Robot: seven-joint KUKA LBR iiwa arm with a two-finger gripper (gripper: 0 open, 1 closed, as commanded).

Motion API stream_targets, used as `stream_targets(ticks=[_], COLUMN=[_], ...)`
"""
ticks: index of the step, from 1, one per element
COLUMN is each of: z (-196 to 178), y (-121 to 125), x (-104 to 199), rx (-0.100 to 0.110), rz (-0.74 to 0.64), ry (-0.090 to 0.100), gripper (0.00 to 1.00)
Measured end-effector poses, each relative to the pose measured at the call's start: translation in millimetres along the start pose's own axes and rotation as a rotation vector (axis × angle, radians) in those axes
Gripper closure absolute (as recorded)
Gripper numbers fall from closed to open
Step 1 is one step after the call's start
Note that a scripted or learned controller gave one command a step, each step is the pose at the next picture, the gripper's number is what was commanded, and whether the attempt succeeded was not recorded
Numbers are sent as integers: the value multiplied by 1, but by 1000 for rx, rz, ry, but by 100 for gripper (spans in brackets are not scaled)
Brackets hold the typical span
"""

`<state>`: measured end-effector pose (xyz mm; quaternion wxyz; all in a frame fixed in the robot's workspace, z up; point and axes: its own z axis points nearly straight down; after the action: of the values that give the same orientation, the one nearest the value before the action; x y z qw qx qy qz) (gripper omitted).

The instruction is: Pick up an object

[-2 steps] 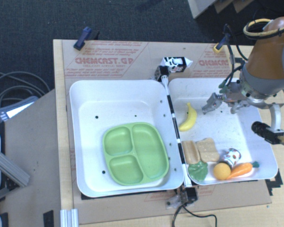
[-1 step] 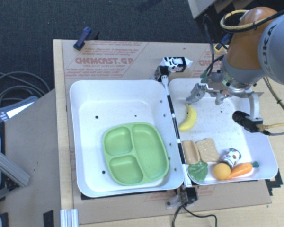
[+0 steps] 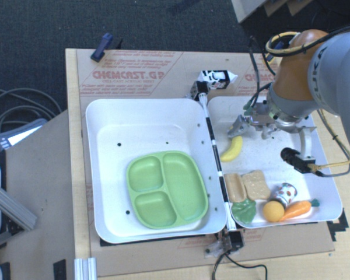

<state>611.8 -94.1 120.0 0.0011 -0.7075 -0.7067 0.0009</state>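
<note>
Two shallow white bins sit side by side on a brown board, and the banana (image 3: 232, 149) in the right bin (image 3: 329, 185) serves as the marker for everything else. It lies against the bin's left wall, curved, its upper tip pointing up toward the gripper (image 3: 252, 125).

The gripper hangs just above and to the right of the banana, close to its upper tip. Whether it touches the fruit cannot be told from this angle. Nothing is visible between its fingers, and whether they stand apart or together cannot be told either. Behind it, to the right of the banana, rises the grey arm (image 3: 332, 69) with its orange band (image 3: 294, 69), carrying cables along its side.

Below the banana, toward the near edge of the bin, lie two tan crackers (image 3: 248, 185) side by side. Below those rests a green leaf-shaped piece (image 3: 244, 210). To the right of that piece, and well below and right of the banana, an orange ball (image 3: 273, 211) sits touching a carrot (image 3: 297, 209), with a small patterned can (image 3: 286, 193) just above them.

Left of the banana, across the dividing wall, the left bin (image 3: 105, 127) holds a green divided plate (image 3: 165, 188) with three compartments, lying flat.

Above the banana, past the far rim of the bins, a small black-and-white object (image 3: 214, 79) rests on the board.
</note>
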Motion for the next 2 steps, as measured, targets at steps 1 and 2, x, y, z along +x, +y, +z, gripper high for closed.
stream_targets(ticks=[1, 2], z=[36, 35], y=[-6, 7], x=[-6, -7], rx=[0, -4], rz=[0, -1], ry=[1, -1], gripper=[0, 0])
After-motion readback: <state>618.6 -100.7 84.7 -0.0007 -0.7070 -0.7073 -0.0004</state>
